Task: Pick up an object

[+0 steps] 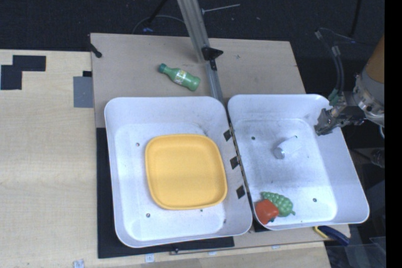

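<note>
Seemingly parked over the right bin [342,154]'s upper right rim, the claw [328,120] is too dark to read; the red and green toy [272,207] waits lower down.

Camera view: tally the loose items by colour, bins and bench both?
Yellow: 1, the square yellow plastic plate in the left white bin.
Green: 2, the small green plastic bottle on the bench, the green toy grapes in the right white bin.
Red: 1, the red toy fruit beside the grapes.
Grey: 1, the small grey object.
Total: 5
</note>
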Robot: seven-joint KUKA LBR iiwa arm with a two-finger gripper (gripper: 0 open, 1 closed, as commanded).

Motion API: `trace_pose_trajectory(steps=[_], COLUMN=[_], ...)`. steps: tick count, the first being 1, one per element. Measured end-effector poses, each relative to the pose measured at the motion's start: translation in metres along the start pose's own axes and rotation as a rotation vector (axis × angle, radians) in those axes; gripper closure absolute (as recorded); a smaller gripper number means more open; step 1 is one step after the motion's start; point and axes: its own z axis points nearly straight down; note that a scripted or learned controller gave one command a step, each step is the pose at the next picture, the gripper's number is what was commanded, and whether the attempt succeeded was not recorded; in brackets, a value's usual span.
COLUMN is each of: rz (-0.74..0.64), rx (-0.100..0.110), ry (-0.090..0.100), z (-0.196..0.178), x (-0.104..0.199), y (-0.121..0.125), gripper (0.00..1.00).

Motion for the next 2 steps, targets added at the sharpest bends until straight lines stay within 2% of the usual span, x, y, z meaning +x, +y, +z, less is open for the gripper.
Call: trace_pose_trajectory(steps=[2], rz=[-0.004], rx=[0.004], ry=[0.002], z=[-0.004], x=[0.094], y=[0.018], gripper=[1.0])
